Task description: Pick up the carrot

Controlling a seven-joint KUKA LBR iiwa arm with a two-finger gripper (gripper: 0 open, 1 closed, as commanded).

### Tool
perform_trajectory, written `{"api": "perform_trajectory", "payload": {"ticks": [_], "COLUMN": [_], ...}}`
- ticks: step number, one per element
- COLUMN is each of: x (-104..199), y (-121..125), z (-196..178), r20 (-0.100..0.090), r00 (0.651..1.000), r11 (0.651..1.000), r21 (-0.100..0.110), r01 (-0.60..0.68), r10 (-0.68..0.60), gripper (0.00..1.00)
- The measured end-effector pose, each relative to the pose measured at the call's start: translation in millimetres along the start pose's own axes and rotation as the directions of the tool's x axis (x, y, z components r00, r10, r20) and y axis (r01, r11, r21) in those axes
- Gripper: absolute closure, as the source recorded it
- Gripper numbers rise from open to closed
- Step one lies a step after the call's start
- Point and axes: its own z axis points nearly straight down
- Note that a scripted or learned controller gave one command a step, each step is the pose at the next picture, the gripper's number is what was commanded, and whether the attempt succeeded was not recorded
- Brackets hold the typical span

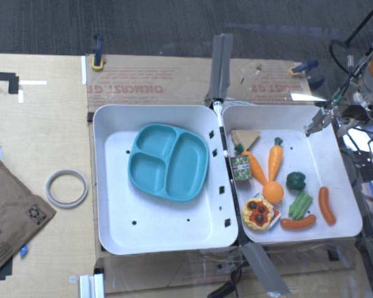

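Two white bins sit side by side on a cardboard-covered bench. Nearest in the right bin (336, 166) lie a pizza slice (260, 212) and sausages (298, 223), then an orange (273, 192). Behind it stands the carrot (275, 159), leaves pointing away. Farther right, the gripper (320, 121) hovers above the bin's far corner.

- The gripper (320, 121) sits at the right edge, small and lost among cables; whether its fingers are open is too small to tell.
- The arm (368, 79) is cut off by the right edge.
- The cardboard box (9, 216) is cut off by the left edge.
- The small green packet's (240, 167) label is too small to read.
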Motion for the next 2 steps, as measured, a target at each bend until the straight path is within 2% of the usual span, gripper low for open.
{"api": "perform_trajectory", "payload": {"ticks": [1,2], "x": [63.3,63.1], "y": [6.8,6.3], "z": [137.7,133.0], "r20": [0.0,0.001], "r00": [0.993,0.993], "r11": [0.993,0.993], "r21": [-0.003,0.004], "r01": [-0.121,-0.12], "r10": [0.121,0.12], "gripper": [0.0,1.0]}}
